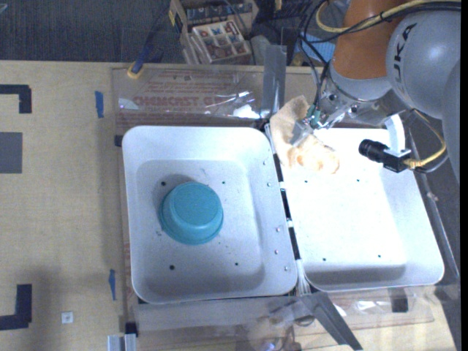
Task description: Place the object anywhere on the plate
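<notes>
From the camera view above the worktop (58, 196), the grey arm (409, 57) comes in from the right and brings its end effector (311, 123) down at the far-left corner of the right bin (380, 247), right over a pale, crumpled cloth-like object (311, 152). The object lies partly inside that bin and partly draped over its far rim, close to the divide between the two bins, which is probably why the arm leans in so steeply: the corner leaves little room to come straight down. Whether the end effector is spread or pressed together I cannot tell, since the fingertips merge with the light fabric beneath them, so I would not call this a hold. The blue plate (191, 212), which looks more like an upturned dish, rests in the middle of the left bin (146, 152), well apart from the object, so the carry across the divide is, in my judgement, not yet done.
</notes>
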Available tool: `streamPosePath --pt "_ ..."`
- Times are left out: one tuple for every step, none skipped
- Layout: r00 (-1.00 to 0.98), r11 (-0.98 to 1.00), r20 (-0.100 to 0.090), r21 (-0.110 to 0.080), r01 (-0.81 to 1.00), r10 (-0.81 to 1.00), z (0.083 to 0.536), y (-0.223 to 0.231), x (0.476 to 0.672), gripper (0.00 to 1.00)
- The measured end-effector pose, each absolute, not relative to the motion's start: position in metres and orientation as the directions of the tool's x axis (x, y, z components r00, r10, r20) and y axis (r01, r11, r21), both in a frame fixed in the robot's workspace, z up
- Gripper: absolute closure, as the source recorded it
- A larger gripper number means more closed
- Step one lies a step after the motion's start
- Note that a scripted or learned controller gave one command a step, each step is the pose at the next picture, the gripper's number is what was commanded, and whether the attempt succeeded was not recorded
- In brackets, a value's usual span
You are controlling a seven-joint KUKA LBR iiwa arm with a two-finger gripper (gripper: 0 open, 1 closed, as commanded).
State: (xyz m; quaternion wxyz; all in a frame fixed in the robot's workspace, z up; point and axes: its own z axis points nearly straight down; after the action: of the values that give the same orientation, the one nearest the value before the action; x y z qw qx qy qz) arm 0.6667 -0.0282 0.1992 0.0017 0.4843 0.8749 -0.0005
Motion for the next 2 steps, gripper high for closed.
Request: streamPosePath --pt "-0.533 0.533 -0.005 0.005 0.846 0.846 0.226 -0.027 0.668 1.00" --pt "-0.821 0.821 -0.001 0.001 0.572 0.572 0.235 0.005 0.637 1.00"
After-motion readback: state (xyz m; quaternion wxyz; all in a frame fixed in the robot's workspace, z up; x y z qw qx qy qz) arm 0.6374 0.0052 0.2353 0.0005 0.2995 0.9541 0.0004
